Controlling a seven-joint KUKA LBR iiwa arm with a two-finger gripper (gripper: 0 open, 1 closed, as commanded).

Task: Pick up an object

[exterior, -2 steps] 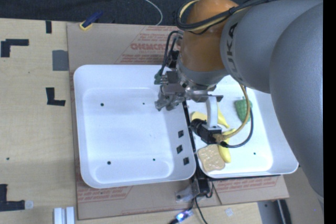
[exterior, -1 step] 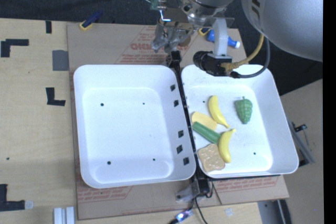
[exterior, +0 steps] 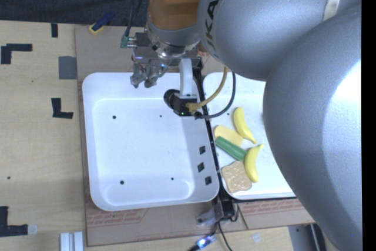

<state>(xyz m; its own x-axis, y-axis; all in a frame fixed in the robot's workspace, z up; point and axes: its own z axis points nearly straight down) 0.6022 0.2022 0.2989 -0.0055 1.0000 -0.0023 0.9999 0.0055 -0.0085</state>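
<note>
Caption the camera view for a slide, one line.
Pincer over the left bin's far rim; two bananas, a green-and-yellow piece and a cracker lie in the right bin.

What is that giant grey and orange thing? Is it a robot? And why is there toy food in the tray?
Yes, it's a robot arm, seen by a camera looking down from above the bench. At its end is a small metal claw, hanging over the far rim of the left white bin. I see nothing held in the claw. The right bin holds toy food for it to pick up: two yellow bananas, a green and yellow piece, and a tan cracker.
</note>
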